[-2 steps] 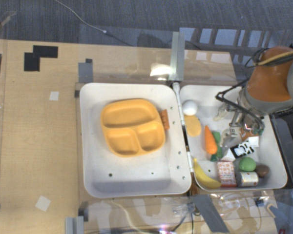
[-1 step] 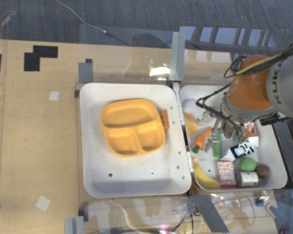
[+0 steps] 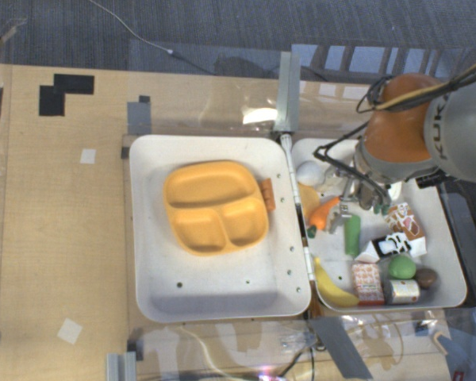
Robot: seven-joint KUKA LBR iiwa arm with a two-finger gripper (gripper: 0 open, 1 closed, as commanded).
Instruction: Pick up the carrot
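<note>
With the gripper (image 3: 351, 205) low in the right bin (image 3: 452, 288) just beside the carrot (image 3: 324, 213), its jaw state cannot be told, so a clean grasp needs centring over the carrot, clear of the green bottle (image 3: 352, 235).

1. A yellow divided plate (image 3: 216, 206) lies in the left bin (image 3: 159, 292).
2. A banana (image 3: 333, 288), a green bottle (image 3: 352, 235) and a green ball (image 3: 402, 267) lie in the right bin (image 3: 452, 280).

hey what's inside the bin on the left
The left bin holds a yellow divided plate with a small orange-brown item at its right edge. Whatever lies under the plate is covered.
</note>
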